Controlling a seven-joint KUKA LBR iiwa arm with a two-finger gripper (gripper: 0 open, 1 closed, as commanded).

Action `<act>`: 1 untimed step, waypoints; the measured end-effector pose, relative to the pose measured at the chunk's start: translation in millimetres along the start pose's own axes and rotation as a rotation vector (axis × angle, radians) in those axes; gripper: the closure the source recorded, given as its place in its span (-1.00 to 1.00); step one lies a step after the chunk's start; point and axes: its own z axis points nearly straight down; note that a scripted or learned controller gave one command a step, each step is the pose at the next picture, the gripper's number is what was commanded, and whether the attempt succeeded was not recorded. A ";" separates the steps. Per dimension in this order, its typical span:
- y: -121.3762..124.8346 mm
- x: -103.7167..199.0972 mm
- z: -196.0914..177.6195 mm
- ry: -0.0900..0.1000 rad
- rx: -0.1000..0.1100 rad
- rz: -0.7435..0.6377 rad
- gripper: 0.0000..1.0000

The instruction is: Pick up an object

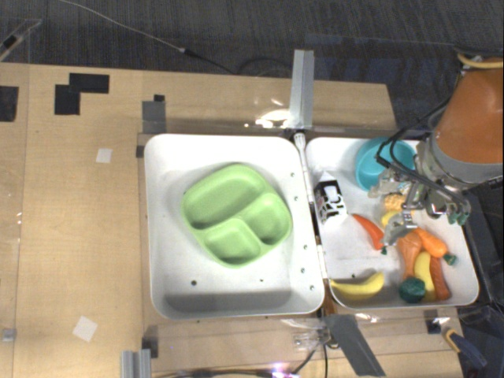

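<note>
Gripper [399, 228] low in right bin [340, 252], orange carrot [411, 252] just beside, grip state seemingly unclear

- Left bin [157, 211]: white; contains a light green divided tray [235, 213].
- Right bin [339, 246]: white.
- Bowl [376, 164], at the right bin's far edge: turquoise.
- Banana [358, 287], at the right bin's near edge: yellow.
- Chilli pepper [368, 229], near the right bin's centre: red.
- Carrot [410, 253]: orange.
- Small box [331, 200], beside the right bin's left wall: black with white markings.
- Arm band [476, 116]: orange.
- Counter [71, 235]: light wood with black squares.
</note>
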 end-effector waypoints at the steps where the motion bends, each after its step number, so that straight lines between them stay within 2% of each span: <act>1: -49.3 22.0 140.4 -0.005 0.002 0.007 -1.00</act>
